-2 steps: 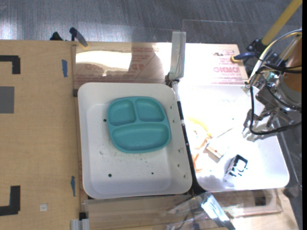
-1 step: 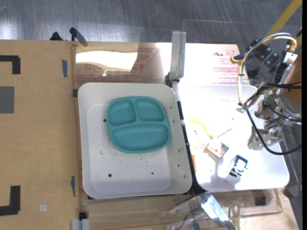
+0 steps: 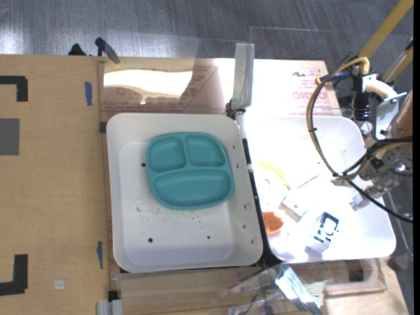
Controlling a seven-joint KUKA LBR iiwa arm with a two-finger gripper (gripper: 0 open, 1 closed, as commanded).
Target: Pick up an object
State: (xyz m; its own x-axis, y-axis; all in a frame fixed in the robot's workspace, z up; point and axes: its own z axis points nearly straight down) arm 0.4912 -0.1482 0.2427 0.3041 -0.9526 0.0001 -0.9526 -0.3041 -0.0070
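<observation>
Teal 3-compartment plate (image 3: 189,170) in left bin (image 3: 125,195); clutter right; jaws state unclear.

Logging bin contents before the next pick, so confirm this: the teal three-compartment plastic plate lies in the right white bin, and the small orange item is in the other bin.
Wrong bin. The camera view shows the teal three-compartment plastic plate in the left white bin; the small orange item is in the other, right bin.

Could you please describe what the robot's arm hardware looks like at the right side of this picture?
Little of it is clear. At the right edge, above the right bin, sits pale grey and white metal hardware. Black and yellowish cables loop out from it in a wide arc. The hand itself is too blurred and overexposed to describe.
</observation>
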